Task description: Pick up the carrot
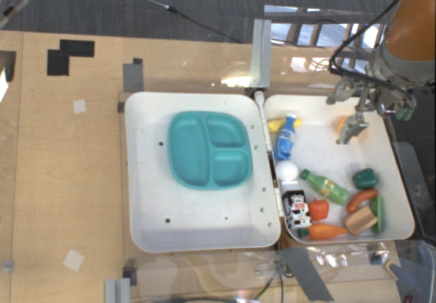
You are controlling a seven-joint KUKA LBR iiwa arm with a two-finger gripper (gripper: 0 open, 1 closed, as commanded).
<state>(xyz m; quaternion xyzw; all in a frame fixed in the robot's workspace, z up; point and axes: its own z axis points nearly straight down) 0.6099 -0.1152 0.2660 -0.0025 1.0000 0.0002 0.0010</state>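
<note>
Camera view has the gripper [353,128] hanging over the right bin's [403,227] far part, whether its fingers are spread or pressed together cannot be told. Well apart, the carrot [327,231] lies along the near wall, beside a bread piece [360,220].

Arm [415,19] cut off by top-right edge; hand [353,128] fingers' state unclear.
</note>
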